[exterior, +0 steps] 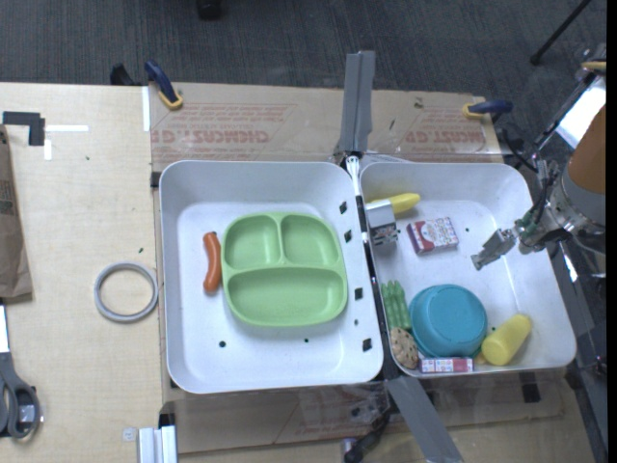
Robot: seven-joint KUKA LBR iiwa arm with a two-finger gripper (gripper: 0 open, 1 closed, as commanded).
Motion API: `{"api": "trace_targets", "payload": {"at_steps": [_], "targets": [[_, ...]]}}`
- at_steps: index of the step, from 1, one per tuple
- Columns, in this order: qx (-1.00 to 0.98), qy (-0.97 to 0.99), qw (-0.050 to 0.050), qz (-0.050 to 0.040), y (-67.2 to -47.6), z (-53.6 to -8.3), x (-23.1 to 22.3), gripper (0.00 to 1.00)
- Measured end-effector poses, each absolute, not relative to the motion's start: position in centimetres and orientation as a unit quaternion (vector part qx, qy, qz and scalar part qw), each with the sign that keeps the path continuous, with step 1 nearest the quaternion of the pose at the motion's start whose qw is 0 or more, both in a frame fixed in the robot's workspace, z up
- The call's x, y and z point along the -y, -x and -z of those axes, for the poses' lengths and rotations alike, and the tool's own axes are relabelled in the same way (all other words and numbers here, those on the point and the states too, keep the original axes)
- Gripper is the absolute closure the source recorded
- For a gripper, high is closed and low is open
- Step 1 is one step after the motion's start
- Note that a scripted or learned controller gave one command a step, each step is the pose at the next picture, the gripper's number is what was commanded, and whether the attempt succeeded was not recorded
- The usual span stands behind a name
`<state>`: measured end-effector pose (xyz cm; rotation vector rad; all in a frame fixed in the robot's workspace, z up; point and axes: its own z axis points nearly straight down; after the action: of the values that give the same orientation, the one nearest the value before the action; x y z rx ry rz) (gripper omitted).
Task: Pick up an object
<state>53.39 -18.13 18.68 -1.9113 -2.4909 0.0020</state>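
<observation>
Two shallow white bins are seen side by side on the desk. The left bin holds a green divided plate at its centre, with an orange sausage lying just beside the plate's left edge. In the right bin, a yellow corn cob lies at the upper left, a small grey block is set just below it, and a small red and white box is placed to its right. A blue bowl is turned upside down in the lower middle, with a green pea pod at its left, a cookie at the lower left, a flat red and white packet below it, and a yellow bottle at the lower right.

The gripper is seen over the right part of the right bin, apart from the objects. Whether the fingers are open or closed cannot be told; nothing is seen between them.

A grey ring lies on the desk at the left of the frame.
</observation>
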Motion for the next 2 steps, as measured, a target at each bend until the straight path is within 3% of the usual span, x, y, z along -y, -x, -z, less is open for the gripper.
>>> {"api": "trace_targets", "payload": {"at_steps": [1, 2], "targets": [[0.758, 0.653, -0.007, 0.0048, -51.9, -9.7, 13.8, 0.00], [0.779, 0.627, -0.008, 0.0041, -50.3, -9.6, 12.3, 0.00]]}}
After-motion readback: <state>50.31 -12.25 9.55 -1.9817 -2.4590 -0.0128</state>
